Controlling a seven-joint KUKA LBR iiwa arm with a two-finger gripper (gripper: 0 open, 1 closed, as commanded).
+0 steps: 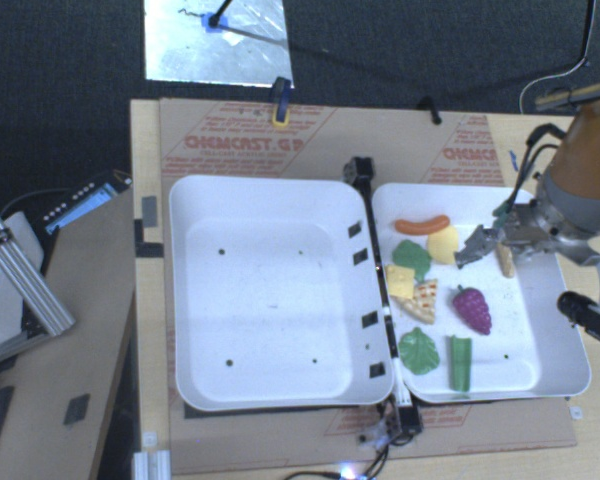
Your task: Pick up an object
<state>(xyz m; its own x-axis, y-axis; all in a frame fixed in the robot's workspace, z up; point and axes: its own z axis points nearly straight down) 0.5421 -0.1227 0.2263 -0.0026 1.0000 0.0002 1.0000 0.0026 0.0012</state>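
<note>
Two shallow white bins sit side by side on a bench, seen from above. The right bin (555, 368) holds toy food: an orange sausage (421, 225), a yellow lump (443, 245), a green leafy piece (412, 258), a pizza slice (421, 300), purple grapes (472, 309), a green leaf (419, 351) and a green stick (460, 362). The gripper (480, 245) hovers just beside the yellow lump, over the bin's upper part; whether it is open or closed cannot be told. The left bin (270, 288) lies beside it.
</note>
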